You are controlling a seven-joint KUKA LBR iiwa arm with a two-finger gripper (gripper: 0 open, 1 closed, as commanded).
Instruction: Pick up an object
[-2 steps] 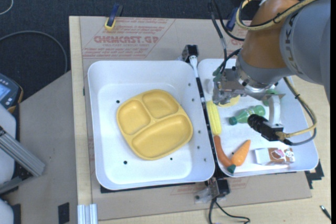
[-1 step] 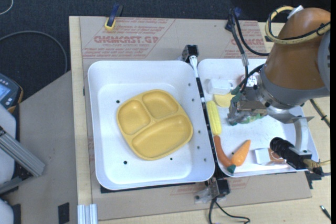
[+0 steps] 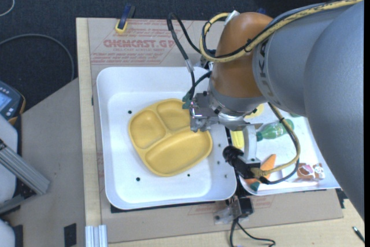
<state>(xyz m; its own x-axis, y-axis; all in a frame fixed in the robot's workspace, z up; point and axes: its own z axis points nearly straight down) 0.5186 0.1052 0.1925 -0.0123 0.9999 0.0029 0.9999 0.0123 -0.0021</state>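
A yellow divided plate [image 3: 167, 137] with three compartments lies in the left white bin [image 3: 115, 95]. The gripper [image 3: 199, 118] hangs over the plate's right rim, under the orange wrist band of the grey arm. Its metal parts sit right at the plate's edge, and whether they touch it is hidden by the wrist. In the right bin [image 3: 324, 176] lie a green bottle-like object [image 3: 273, 131], an orange piece [image 3: 268, 162], a yellow item [image 3: 237, 139] and a small red and white thing [image 3: 305, 170].
The big grey arm covers most of the right bin. Cables loop around the wrist and trail over the right bin. The bins stand on a cardboard sheet [image 3: 139, 43] with a yellow and blue clip [image 3: 123, 19] at its far edge.
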